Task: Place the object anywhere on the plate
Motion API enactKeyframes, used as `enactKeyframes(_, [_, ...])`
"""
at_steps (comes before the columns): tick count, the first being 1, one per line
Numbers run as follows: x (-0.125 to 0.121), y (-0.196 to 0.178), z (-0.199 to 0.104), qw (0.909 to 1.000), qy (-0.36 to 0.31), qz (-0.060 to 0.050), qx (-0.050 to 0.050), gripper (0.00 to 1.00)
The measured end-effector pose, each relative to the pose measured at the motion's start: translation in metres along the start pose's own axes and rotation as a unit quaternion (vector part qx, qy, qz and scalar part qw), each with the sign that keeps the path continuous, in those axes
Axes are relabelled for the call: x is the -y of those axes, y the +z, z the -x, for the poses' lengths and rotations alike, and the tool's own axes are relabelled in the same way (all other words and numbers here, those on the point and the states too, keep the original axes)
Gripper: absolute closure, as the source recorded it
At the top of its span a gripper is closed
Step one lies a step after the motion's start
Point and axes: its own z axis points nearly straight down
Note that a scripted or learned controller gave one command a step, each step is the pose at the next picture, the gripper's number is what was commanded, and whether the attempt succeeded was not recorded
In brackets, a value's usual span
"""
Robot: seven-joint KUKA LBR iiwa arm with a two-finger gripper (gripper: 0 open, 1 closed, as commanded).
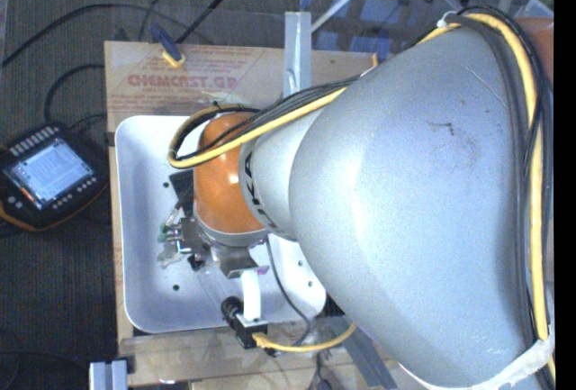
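The arm [423, 199] is a broad, smooth, pale grey shell, faintly scuffed with a few dark marks. A glossy orange band [220, 185] rings it above the wrist, next to dark lettering on the grey housing. A yellow cable [526, 82] paired with a black one runs along the casing. The end effector [180, 240] is metallic grey with small black parts.

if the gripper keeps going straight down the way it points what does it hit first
Most likely the white floor of the left bin. The gripper points down into that bin from below the orange band, and I can make out nothing between it and the floor, though the arm hides much and depth is unclear.
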Motion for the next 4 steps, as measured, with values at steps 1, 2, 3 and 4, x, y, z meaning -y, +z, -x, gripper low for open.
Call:
enactKeyframes(1, [0.0,-0.006,0.002,1.0,0.002,-0.002,0.001,1.0])
enactKeyframes(2, [0.001,-0.096,-0.012,0.9983,-0.059,0.002,0.001,1.0])
enactKeyframes(3, [0.001,-0.245,-0.012,0.9938,-0.111,0.003,0.002,1.0])
enactKeyframes(4, [0.001,-0.245,-0.012,0.9939,-0.111,0.003,0.002,0.0])
